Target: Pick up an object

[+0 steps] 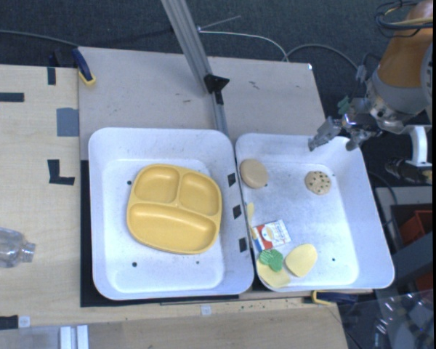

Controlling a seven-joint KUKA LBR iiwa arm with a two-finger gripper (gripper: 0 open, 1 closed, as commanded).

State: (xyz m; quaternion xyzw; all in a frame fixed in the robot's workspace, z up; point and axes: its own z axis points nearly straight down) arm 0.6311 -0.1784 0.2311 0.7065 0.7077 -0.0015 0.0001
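Gripper point(336, 137): hanging over the far right corner of the right bin point(370, 217), fingers spread apart and gripping nothing.
Arm point(403, 64): grey with an orange band, reaching in behind the jaws from the right.
Cookie point(318, 182): lying just below the jaws on the bin floor, speckled, standing apart from its neighbours; likeliest candidate for the pick.
Tan disc point(253, 173): sitting further from the jaws, toward the wall between the bins.
Packet point(273, 233): lying well beyond the cookie, flat, red and white.
Green piece point(271, 259): resting just past the packet, touching the pale yellow piece point(301, 260) at the near edge.
Left bin point(109, 195): lying farthest from the jaws, bearing a yellow divided plate point(176, 208).
Bottle point(3, 246): lying on the bench outside both bins, clear plastic.
Step in hand: approaching, nothing yet grasped; the pick is appearing to be at its start.
Next move: judging by the layout, calling for a short shift toward the cookie, then a descent with the jaws straddling it before closing.
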